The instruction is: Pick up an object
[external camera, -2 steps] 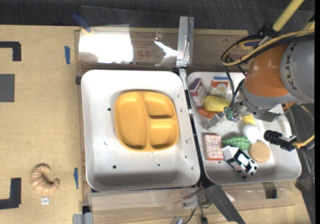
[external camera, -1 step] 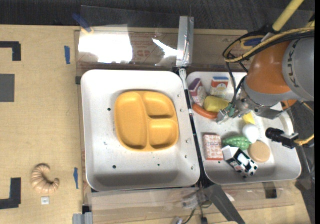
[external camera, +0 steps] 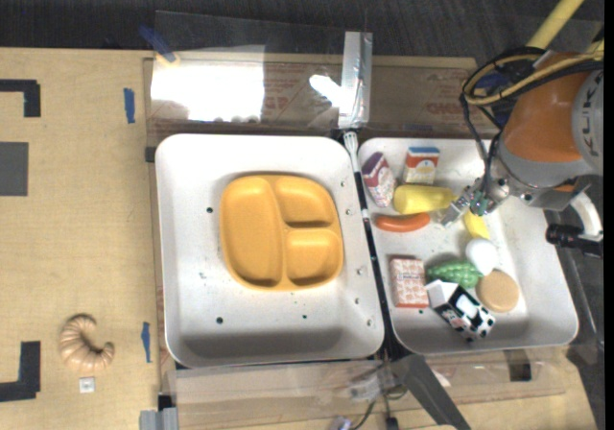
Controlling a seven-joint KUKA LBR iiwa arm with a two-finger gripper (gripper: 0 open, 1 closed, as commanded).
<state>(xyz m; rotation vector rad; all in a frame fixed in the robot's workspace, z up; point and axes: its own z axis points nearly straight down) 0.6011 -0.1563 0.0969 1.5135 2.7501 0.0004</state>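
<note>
Hovering my gripper [external camera: 470,204] by the yellow plastic lemon-shaped toy [external camera: 423,198] w/ jaws state unclear tbh; looks light, stiff, slippery, so grab across its middle.

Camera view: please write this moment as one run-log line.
arm: over right bin | gripper: low beside yellow toy | grasp: unclear | left bin: orange tray

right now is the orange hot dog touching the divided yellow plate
Apart. The camera view shows the orange hot dog in the right bin and the divided yellow plate in the left bin, rims between them.
</note>
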